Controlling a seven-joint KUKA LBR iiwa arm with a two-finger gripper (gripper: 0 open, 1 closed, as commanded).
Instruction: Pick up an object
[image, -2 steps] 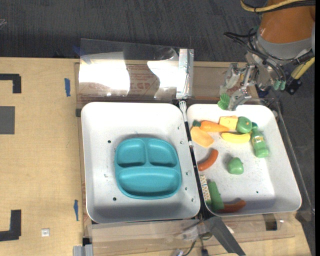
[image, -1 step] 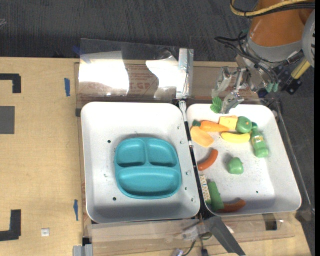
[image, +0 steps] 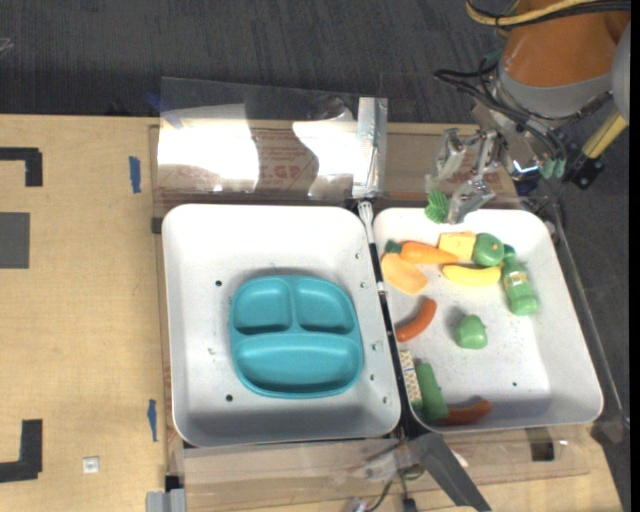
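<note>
End effector gripping small green object, raised above right bin's far rim.

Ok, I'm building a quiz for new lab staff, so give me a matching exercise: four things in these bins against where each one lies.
Things:
1. teal divided plate
2. yellow banana
3. small green piece
4. red piece

Places:
A. near rim of the right bin
B. far rim of the right bin, under the gripper
C. middle of the left bin
D. among the cluster in the right bin's far half

Pairs: 1-C, 2-D, 3-B, 4-A
</note>
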